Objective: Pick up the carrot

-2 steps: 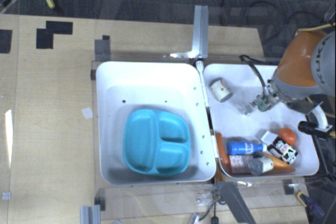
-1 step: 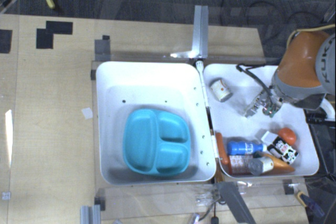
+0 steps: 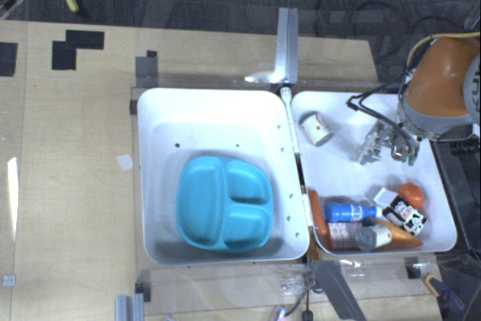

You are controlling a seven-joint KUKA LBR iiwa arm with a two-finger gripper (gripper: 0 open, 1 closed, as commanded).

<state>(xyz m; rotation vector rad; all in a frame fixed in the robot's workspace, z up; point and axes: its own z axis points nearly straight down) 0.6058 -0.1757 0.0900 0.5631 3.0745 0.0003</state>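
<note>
The carrot (image 3: 408,237) is an orange tapered piece lying along the front wall of the right bin (image 3: 342,110). A black-and-white spotted box (image 3: 406,215) and a grey-capped bottle (image 3: 370,237) partly cover it. My gripper (image 3: 388,149) hangs over the bin's back right area, well behind the carrot and apart from it. Its fingers are open and hold nothing.
Around the carrot lie a blue bottle (image 3: 349,212), a red-orange round fruit (image 3: 412,194) and a long reddish stick (image 3: 316,213) by the left wall. A small white cup (image 3: 316,128) lies at the back left. The left bin (image 3: 154,162) holds a teal divided tray (image 3: 223,201).
</note>
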